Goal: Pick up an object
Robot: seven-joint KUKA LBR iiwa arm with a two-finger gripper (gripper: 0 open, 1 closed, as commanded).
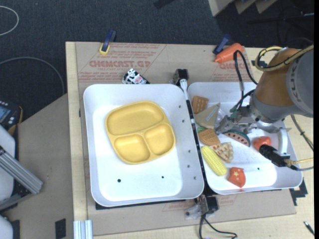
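Left bin (99, 173) holds a yellow tray (139, 132). Arm (286, 86) covers the right bin's (259, 180) upper right, so anything under it is hidden. Gripper (233, 125) is low among the toy food; can't tell its jaw state. Watermelon slice (239, 136) sits just beside the tip, corn (213, 161) and red piece (237, 176) lie nearer the front.

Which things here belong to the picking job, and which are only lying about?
Job: gripper; right bin with toy corn cob, watermelon slice, waffle, pizza slice, tomato.

Lying about: yellow divided plate, orange clamp, yellow clamp.
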